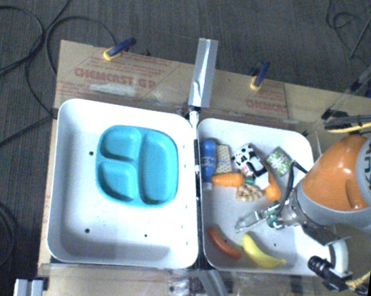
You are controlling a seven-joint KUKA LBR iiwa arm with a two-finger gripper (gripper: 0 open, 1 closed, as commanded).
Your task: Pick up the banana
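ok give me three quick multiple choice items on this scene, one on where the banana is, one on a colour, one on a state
1. Where does the banana lie?
A. on the blue tray
B. in the right bin, near its front edge
C. on the floor beside the bench

2. What colour is the divided tray in the left bin?
A. blue
B. red
C. yellow

3. How does the banana stand to the hand?
A. clamped in the hand and lifted
B. lying on the bin floor, below the hand
C. hanging from the arm's orange band

Answers:
1 B, the yellow banana rests in the right bin beside the sausage.
2 A, the tray with three compartments is light blue.
3 B, the banana lies flat on the white floor, apart from the hand above it.
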